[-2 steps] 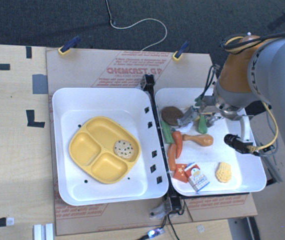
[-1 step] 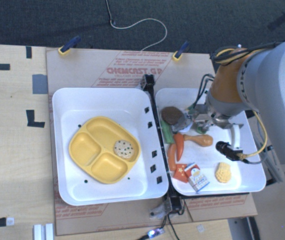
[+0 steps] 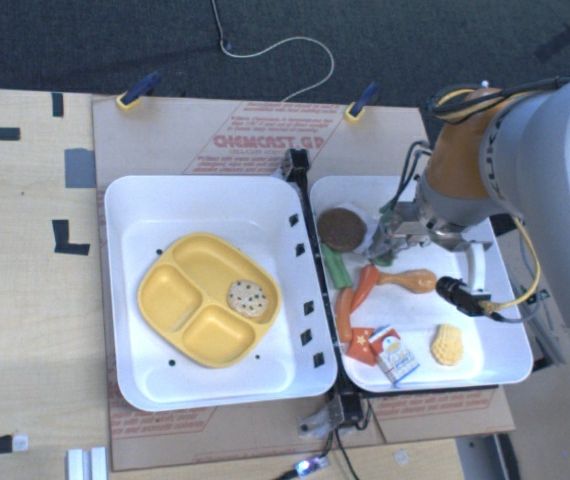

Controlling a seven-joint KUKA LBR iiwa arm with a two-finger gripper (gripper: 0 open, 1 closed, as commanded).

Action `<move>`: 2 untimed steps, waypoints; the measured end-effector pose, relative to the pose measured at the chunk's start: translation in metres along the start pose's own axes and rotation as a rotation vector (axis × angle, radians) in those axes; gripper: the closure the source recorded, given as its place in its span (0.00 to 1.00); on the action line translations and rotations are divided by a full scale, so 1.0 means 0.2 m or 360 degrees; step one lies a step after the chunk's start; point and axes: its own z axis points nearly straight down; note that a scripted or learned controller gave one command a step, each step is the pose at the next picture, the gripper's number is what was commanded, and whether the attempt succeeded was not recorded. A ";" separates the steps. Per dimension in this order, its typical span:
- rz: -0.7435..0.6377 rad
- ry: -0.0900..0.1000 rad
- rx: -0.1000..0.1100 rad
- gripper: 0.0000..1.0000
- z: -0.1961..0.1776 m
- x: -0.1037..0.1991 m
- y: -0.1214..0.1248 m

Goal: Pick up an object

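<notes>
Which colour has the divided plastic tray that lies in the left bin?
The divided plastic tray is yellow, seen clearly in the camera view from above.

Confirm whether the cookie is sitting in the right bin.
No, the cookie lies in a compartment of the yellow tray, which sits in the left bin.

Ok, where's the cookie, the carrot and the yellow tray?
cookie [image 3: 247, 297], camera view, middle of its round top.
carrot [image 3: 362, 287], camera view, middle of its orange length.
yellow tray [image 3: 171, 299], camera view, floor of its left compartment.
</notes>
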 end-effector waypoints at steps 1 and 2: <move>0.0001 0.0007 0.0009 1.00 -0.22 0.01 0.04; 0.0001 0.0007 0.0007 1.00 -0.49 0.02 0.00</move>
